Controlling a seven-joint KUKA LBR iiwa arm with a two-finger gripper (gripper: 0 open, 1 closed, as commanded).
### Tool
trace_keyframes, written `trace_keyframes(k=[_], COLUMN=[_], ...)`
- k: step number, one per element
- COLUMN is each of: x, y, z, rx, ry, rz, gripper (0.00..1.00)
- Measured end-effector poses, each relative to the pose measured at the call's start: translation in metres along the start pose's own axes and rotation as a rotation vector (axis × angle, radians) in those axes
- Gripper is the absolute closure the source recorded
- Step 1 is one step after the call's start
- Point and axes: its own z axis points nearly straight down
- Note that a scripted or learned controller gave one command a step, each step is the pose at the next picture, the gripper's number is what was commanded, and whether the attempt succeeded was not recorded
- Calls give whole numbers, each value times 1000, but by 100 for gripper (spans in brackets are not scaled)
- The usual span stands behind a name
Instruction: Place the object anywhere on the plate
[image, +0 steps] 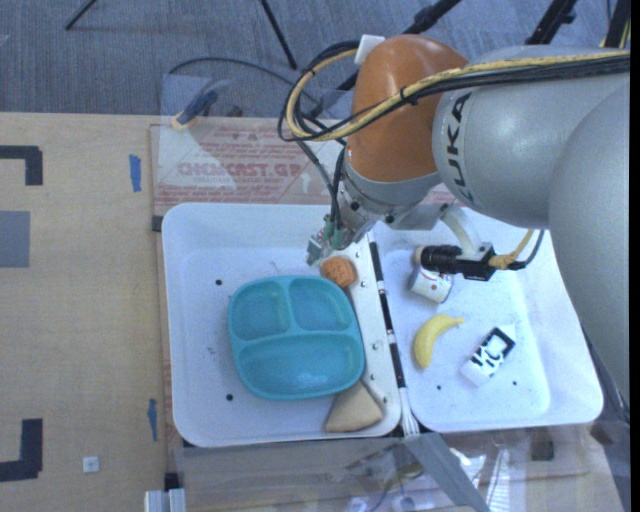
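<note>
A teal plate (297, 335) with three compartments lies in the left white bin (195, 300). A small round orange object (340, 270) rests at the plate's upper right corner, close to the divider between the bins. My gripper (327, 244) hangs just above and slightly left of the orange object, under the orange wrist band. The view is too small to show whether the gripper touches the object.
A tan wedge-shaped piece (355, 412) lies in the left bin's near right corner, below the plate. The right bin (560, 400) holds a yellow banana (433, 338), a small white cylinder (430, 285) and a white box with black print (487, 355). The arm's grey body covers the upper right.
</note>
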Motion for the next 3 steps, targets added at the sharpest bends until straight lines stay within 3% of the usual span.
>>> trace_keyframes(k=[1, 2, 3], x=[0, -1, -1], y=[0, 1, 1], z=[0, -11, -11], rx=[0, -5, -4], ry=[0, -2, -2], rz=[0, 1, 1], gripper=[0, 100, 0])
